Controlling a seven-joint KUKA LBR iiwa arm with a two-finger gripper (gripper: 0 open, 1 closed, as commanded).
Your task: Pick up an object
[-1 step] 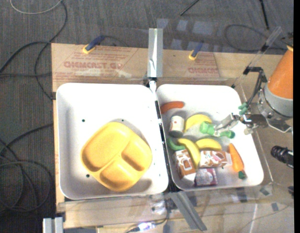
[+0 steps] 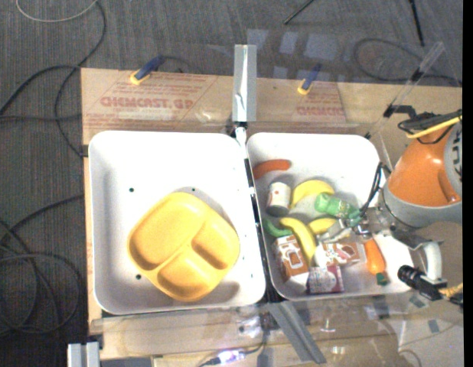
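Objects for picking are heaped in the right shallow white bin, and the hand is lowered among them near that bin's right wall; how far it is open cannot be told, nor whether anything is caught in it. Just beside the hand, to its left, a green plastic bottle-shaped toy is seen lying over a round yellow lemon-like piece. A curved yellow banana toy is placed below these, with a green end at its left. A small cylindrical can with a white lid is seen further left, and an orange-red sausage-shaped piece lies near the bin's top left corner. Small printed cartons are gathered along the bin's near edge, and an orange carrot-shaped toy lies below the hand. Behind the hand, the grey arm with its orange band is seen reaching in from the right. In the left white bin, a yellow three-compartment plastic tray rests alone. Both bins are carried on a brown cardboard-covered table.
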